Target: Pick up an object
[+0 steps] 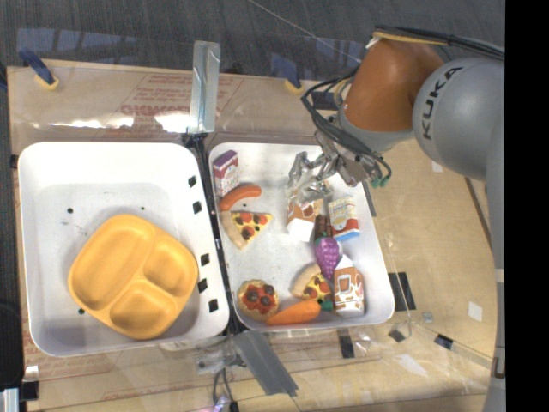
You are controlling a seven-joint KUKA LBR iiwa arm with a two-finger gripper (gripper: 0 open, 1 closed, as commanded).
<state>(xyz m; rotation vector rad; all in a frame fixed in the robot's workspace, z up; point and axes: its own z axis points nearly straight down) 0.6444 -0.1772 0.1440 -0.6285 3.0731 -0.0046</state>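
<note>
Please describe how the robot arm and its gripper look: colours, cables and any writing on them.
The arm is smooth grey with a rounded orange band and black KUKA lettering. Black cables loop beside the wrist. The gripper is bare silver metal.

A dark grey carpet (129,7) with a fine ribbed weave covers the floor along the top. Below it lies the counter (429,221), a pale brown board under a clear, glossy plastic sheet (103,101) that catches bright glare near its upper edge. Faint red print shows through the sheet close to that glare. Blue and yellow tape tabs (39,71) sit at the counter's upper left corner, and short black tape strips (401,290) mark its lower right part.
</note>
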